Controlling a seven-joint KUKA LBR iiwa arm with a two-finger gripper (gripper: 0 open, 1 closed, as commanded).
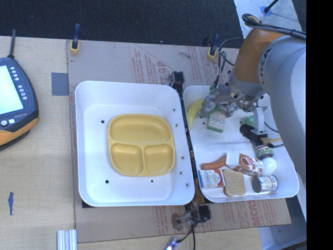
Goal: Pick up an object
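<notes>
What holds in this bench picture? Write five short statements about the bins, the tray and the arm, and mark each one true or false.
1. A yellow tray with three compartments lies in the left bin. True.
2. The slice of bread lies in the left bin. False: it lies in the right bin, near its front edge.
3. The end effector is over the right bin, near its far end. True.
4. The banana rests on the yellow tray. False: it lies in the right bin by the left wall.
5. A handheld control unit sits on the bench left of the bins. True.

Divided tray (140,151) in left bin (88,139); toys in right bin (289,189)
</notes>
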